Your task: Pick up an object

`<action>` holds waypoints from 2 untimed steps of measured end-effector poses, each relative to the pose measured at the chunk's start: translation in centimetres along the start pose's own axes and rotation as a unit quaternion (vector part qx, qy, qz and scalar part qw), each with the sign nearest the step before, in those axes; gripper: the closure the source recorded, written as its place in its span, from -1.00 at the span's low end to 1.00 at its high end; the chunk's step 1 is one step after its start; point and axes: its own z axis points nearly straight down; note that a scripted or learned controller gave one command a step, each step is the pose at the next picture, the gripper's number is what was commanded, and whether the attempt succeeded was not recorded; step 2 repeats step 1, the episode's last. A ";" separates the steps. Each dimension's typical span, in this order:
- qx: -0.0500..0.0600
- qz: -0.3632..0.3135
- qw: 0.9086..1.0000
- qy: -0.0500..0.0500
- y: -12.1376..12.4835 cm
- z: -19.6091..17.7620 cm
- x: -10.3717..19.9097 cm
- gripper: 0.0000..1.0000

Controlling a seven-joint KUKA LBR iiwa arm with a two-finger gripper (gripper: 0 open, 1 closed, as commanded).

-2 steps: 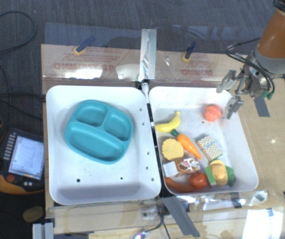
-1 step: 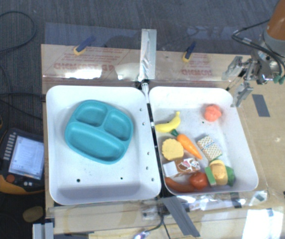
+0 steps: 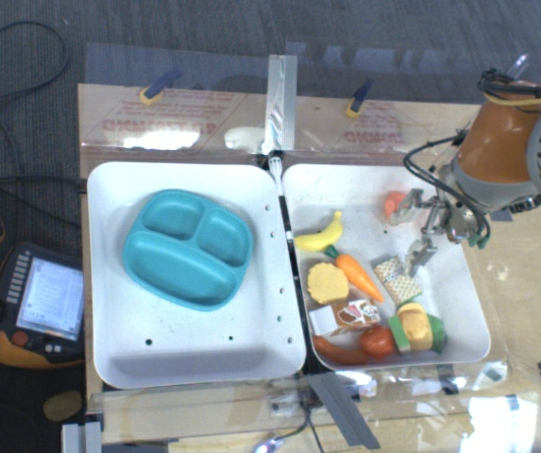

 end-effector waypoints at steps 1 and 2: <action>0.002 -0.058 0.998 -0.007 -0.2 0.6 3.2 -1.00; 0.002 -0.058 0.998 -0.007 -0.2 0.6 3.2 -1.00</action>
